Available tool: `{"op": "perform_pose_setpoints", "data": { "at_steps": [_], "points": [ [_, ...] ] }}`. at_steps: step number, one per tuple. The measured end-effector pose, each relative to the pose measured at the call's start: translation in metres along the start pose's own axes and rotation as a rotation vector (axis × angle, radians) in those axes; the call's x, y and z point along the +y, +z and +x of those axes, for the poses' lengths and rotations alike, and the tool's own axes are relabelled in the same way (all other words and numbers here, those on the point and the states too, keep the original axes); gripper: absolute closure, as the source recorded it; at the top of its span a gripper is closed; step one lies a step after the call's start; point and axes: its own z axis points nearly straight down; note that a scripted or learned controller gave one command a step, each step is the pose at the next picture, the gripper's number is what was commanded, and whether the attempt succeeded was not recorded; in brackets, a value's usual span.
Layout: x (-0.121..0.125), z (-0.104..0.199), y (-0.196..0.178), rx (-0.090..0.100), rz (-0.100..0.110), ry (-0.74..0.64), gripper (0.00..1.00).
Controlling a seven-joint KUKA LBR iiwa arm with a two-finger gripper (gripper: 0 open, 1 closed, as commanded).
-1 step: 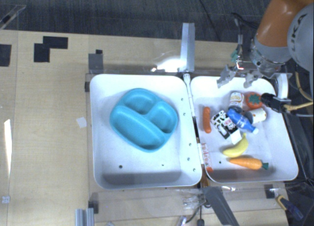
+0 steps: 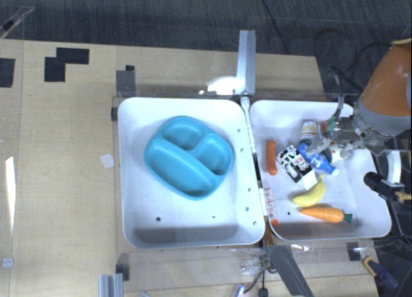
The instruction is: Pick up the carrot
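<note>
Camera view — right bin (image 2: pixel 270 118): carrot (image 2: pixel 322 214), banana (image 2: pixel 309 194); left bin (image 2: pixel 132 160): blue tray (image 2: pixel 187 156); gripper (image 2: pixel 335 136) state unclear.

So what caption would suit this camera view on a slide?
Robot arm over the right bin, where a carrot lies beside a banana; blue plate in the left bin.
</note>
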Motion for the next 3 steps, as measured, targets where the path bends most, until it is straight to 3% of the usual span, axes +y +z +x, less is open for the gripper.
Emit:
{"op": "perform_pose_setpoints", "data": {
  "at_steps": [1,2,3],
  "points": [
    [-0.047,-0.005,0.05,-0.004,-0.033,0.016,0.0],
    [-0.075,0.065,0.077,0.001,-0.021,-0.009,0.0],
    [-0.073,0.065,0.067,-0.001,-0.025,-0.01,1.0]
  ]
}}
